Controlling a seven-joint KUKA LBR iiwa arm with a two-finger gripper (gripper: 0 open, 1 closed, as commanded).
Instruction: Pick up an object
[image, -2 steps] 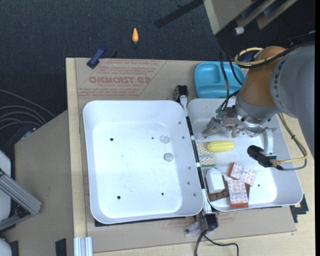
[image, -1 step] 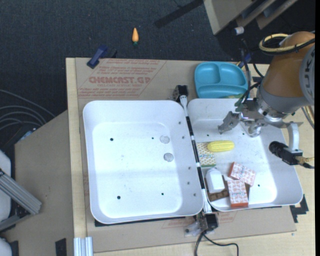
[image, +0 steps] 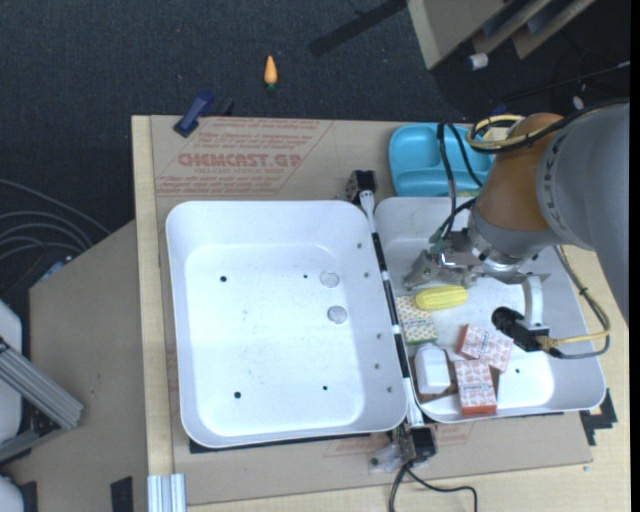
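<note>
One gripper is positioned over the yellow corn cob in the right bin, approach judged under way, descent required, finger state not discernible

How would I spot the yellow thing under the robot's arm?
Look in the right-hand white bin, beside the divider between the bins. Just below the gripper lies a small yellow corn cob. It is the one rounded yellow item; its neighbours are flat packets and boxes.
</note>
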